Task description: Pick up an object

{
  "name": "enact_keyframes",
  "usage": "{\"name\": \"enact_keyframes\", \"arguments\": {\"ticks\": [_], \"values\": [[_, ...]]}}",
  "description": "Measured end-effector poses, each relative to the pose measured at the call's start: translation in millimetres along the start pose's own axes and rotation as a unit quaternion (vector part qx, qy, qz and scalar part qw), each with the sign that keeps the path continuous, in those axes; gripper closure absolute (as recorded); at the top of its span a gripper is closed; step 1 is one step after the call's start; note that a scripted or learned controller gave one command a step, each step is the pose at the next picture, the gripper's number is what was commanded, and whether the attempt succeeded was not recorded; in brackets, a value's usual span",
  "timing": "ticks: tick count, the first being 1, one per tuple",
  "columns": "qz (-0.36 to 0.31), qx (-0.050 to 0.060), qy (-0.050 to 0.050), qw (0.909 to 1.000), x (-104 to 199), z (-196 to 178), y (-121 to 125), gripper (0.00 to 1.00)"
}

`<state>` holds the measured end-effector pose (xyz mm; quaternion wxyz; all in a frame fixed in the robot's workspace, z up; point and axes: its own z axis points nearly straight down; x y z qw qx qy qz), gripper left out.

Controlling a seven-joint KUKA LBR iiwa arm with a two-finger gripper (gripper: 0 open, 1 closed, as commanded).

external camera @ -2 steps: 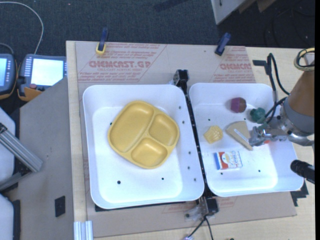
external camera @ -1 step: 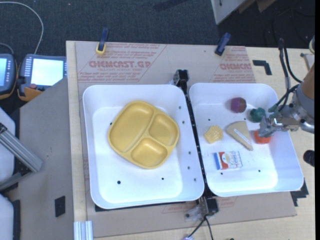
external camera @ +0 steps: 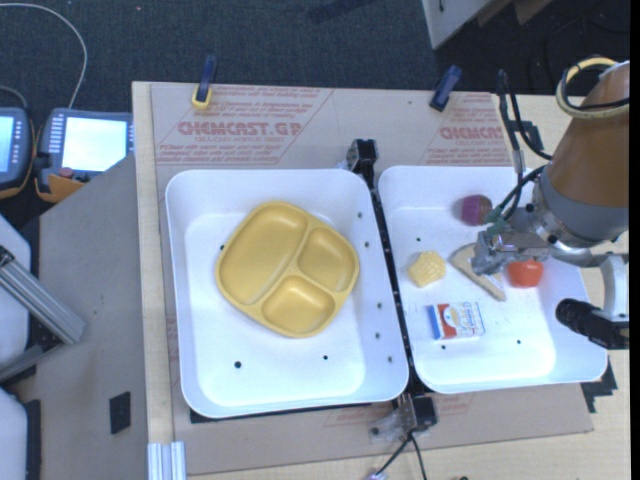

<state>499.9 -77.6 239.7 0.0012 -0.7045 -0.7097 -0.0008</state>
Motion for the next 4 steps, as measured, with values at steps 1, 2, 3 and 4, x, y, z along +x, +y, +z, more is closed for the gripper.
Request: {"name": "enact_keyframes", "arguments": {"ticks": [1, 2, 3, 4], "values": [[0.0, -0.002, -0.001, 1.0, 51.2, -5.2, 5.4, 1.0], [0.0, -0.002, -0.001, 1.0, 102.8, -6.3, 17.0, 1.0], [0.0, -0.001, -0.001, 1.0, 163.6, 3.6, 22.6, 1.0], [0.003, 0.002, -0.001, 1.0, 168.2, 19.0, 20.5, 1.0]]}}
